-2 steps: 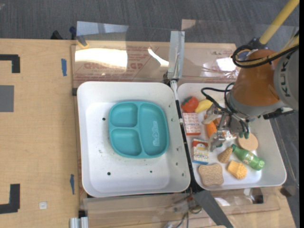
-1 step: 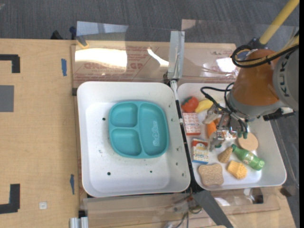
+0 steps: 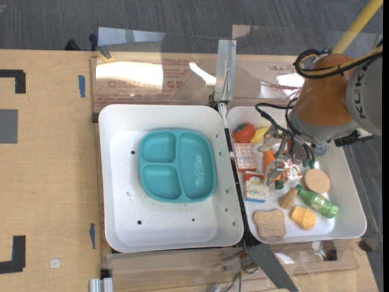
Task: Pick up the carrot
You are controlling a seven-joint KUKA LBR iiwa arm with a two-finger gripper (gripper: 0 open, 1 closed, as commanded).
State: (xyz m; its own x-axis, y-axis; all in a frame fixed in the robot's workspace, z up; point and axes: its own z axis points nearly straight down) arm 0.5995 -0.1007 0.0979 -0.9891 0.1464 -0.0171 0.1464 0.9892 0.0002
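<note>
Hovering low over the right shallow white bin (image 3: 352, 218) w/ the metal two-finger claw (image 3: 281, 166) — tips right at the small orange carrot (image 3: 268, 159), lying among toy foods nr the bin's left wall. Claw state: can't tell, too cluttered. Not yet lifting — grasp and raise prob. remaining. Teal divided plate (image 3: 178, 165) sitting in the left bin (image 3: 115, 181).

Grey carpet floor (image 3: 182, 5), tan wooden bench (image 3: 48, 163), glare

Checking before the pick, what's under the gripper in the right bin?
Under the gripper: part of an orange carrot and small food packets. The rest of the carrot is covered.
</note>
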